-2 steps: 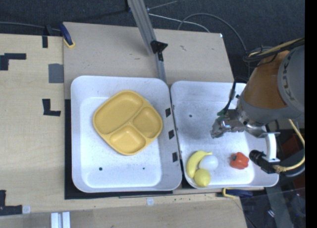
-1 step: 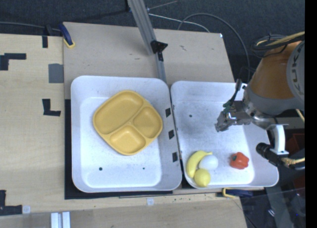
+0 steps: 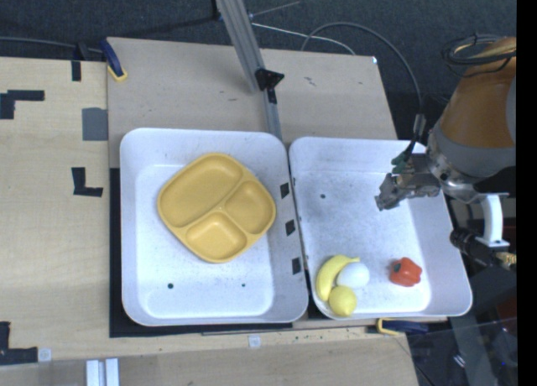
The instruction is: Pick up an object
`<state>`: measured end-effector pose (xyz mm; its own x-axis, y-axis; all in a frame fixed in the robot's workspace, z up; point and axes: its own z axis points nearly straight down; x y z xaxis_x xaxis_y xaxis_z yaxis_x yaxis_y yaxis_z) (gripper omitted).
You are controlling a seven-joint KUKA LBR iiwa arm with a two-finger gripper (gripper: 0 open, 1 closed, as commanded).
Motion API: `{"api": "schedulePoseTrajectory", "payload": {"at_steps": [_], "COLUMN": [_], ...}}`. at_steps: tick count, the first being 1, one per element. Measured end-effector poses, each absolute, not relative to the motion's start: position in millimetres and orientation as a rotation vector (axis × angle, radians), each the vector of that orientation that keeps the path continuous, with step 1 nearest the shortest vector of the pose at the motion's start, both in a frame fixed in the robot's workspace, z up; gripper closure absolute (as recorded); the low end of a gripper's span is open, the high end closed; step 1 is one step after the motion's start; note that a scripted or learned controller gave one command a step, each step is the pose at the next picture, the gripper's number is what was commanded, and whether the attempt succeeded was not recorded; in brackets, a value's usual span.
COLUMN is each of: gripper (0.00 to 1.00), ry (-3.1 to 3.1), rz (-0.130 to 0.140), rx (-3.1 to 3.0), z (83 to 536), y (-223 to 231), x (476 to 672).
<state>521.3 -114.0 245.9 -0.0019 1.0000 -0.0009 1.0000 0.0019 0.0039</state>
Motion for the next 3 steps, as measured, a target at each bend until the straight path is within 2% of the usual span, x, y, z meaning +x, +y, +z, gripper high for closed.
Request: {"api": "schedulePoseTrajectory", "payload": {"at_steps": [1, 3], "gripper": [1.00, 1.00], "ry": [2.230, 2.225], "rz": [0.001, -0.003], "rx": [2.214, 2.219], "z": [238.0, 216.4], "y": [-65.0, 31.4], "x": [556.3, 610.1]}}
